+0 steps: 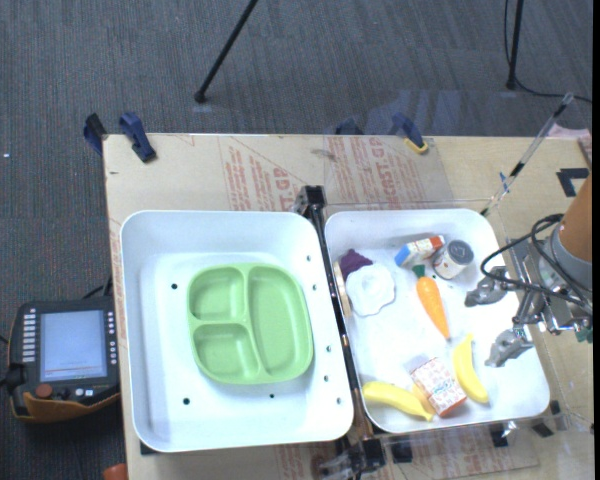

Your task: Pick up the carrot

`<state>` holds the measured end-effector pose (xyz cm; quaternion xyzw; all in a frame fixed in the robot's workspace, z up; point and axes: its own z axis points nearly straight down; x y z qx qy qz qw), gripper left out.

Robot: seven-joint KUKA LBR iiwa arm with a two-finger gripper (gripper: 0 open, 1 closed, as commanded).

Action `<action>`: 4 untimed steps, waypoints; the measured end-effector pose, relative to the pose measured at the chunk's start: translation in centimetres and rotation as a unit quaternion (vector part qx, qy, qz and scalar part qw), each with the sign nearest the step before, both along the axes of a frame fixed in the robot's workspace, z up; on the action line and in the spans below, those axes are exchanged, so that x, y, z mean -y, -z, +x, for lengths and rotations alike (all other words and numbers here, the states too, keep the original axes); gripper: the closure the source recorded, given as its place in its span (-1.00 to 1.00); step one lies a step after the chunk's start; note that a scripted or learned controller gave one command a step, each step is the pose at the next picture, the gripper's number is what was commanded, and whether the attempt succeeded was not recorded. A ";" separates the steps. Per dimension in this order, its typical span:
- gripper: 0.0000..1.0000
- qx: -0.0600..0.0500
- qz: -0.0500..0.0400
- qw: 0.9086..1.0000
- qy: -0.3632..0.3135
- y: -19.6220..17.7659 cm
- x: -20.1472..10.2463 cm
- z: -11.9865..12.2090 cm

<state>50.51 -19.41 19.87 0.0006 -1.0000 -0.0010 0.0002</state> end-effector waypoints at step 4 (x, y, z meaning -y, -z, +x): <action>1.00 -0.001 0.000 0.995 0.103 10.0 -11.2 2.3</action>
